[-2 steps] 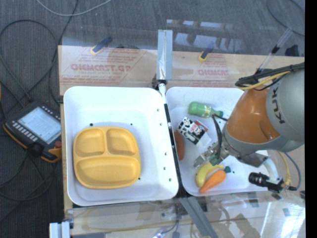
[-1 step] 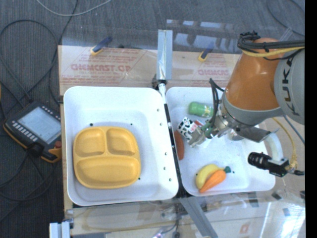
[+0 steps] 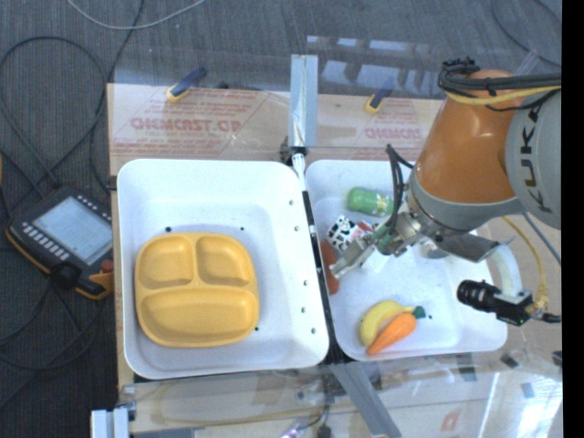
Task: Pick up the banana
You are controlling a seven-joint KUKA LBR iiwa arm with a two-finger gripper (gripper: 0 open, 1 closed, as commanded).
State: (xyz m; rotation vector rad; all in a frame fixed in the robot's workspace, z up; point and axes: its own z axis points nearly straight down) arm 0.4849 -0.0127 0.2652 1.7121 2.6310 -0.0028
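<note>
White, shallow, side by side on bench: left bin [image 3: 219,185] and right bin [image 3: 474,331], separated by a dark central divider.

Grey with orange band: arm [image 3: 465,153], entering from the right, wrist hanging over the upper middle of right bin.

Yellow, three-compartment tray [image 3: 194,287], flat on floor of left bin, toward its lower left.

Black and orange handheld pendant [image 3: 59,235], on dark floor left of left bin, cables trailing away.

Metallic gripper [image 3: 351,260], angled down and leftward over the left part of right bin, near the divider; fingers slightly apart, nothing visible between them.

Yellow banana [image 3: 377,319], lying on floor of right bin near its front edge, below and right of gripper, well apart from fingertips, untouched.

Orange carrot [image 3: 397,329] with green top, lying diagonally, touching the banana's right side.

Green cylindrical object [image 3: 368,199], near the back of right bin, partly behind the arm.

Black-and-white spotted toy [image 3: 341,233], just above gripper fingers, beside divider.

Red-orange object [image 3: 329,267], against left wall of right bin, partly hidden by gripper; identity cannot be told.
</note>
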